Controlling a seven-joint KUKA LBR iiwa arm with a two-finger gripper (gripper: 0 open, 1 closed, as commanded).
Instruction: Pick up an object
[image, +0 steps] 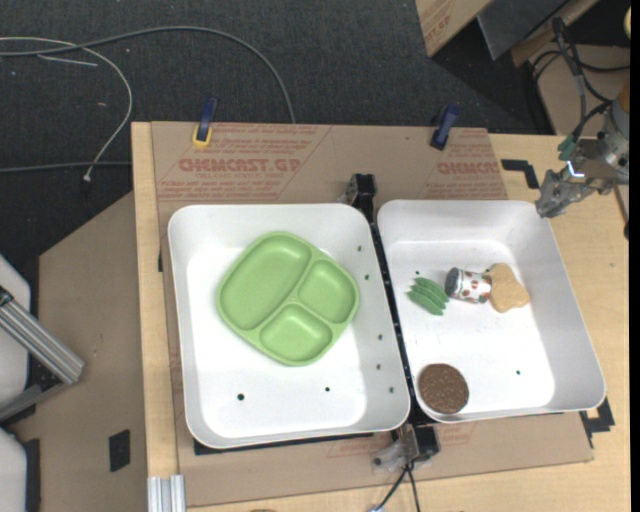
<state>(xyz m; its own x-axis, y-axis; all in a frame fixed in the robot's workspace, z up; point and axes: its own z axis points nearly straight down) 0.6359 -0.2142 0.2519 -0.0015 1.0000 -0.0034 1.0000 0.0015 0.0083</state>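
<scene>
gripper at right bin's 1 o'clock corner, cannot tell its state, nothing held | targets mid-bin: green pea pod, small can, tan cookie touching; brown disc at 7 o'clock | risk: crowded trio, can may roll off

Arm mostly cut off at right edge; several small things too small to read.

Only the gripper end and a bit of wrist are showing at upper right, rest of arm running out of frame; jaws too small/blurred to tell how they're standing. Small can in right bin: label unreadable. Tan piece beside it and green bit: shapes too vague to identify. Cardboard box at top getting cropped by edge. Grey rail at left running off frame. Desk front edge cropped at bottom.
</scene>
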